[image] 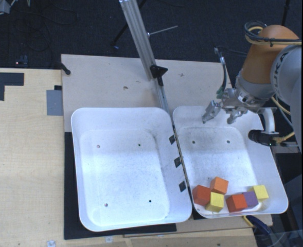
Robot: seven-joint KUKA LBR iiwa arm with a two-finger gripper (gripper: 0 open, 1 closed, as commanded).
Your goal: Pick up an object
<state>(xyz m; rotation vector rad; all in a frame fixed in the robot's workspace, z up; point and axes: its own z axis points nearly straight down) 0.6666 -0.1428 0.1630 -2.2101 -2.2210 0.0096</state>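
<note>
Several small blocks lie in a cluster at the near end of the right bin (244, 138): a red block (201, 194), an orange block (219, 184), a yellow block (216, 201), another red block (236, 203), a purple block (250, 198) and a yellow block (261, 192). My gripper (220, 114) hangs over the far edge of the right bin, well away from the blocks. Its two fingers are spread apart with nothing between them.
The left bin (84, 138) sits beside the right one, with black clips (177, 161) along their shared edge. A slanted aluminium rail (141, 40) rises behind the bins. A pale wooden surface (22, 153) lies to the left.
</note>
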